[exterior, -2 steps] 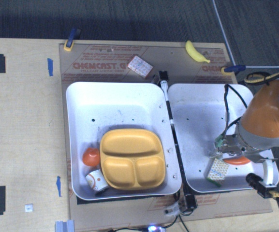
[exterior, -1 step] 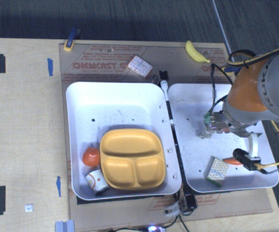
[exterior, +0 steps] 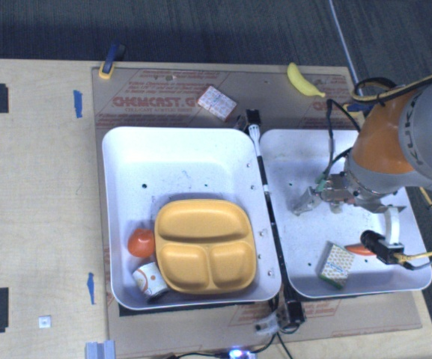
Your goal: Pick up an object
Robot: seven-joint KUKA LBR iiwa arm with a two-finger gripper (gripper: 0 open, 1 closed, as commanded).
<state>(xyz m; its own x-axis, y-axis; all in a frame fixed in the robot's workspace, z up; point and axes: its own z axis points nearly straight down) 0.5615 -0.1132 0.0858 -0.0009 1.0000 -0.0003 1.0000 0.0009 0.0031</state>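
Over the right bin (exterior: 305, 271), the grey arm with its orange band (exterior: 380, 137) is reaching in from the right, its tool (exterior: 303, 201) hanging low above the bin's bare floor near the left wall. Whether the tool's parts are apart or together I cannot tell; nothing is showing between them.

In the same bin, a small patterned box (exterior: 335, 264) is lying near the front edge, well apart from the tool, with an orange-red piece (exterior: 361, 250) just beside it, partly under a black fitting on the arm.

In the left bin (exterior: 126, 155), a yellow divided tray (exterior: 204, 244) is sitting toward the front. An orange ball-like object (exterior: 141, 242) is touching its left side, and a small white and orange object (exterior: 149, 278) is lying at its front left corner.

On the worktop behind the bins, a yellow banana-shaped object (exterior: 304, 81) and a small printed card (exterior: 216, 102) are resting.
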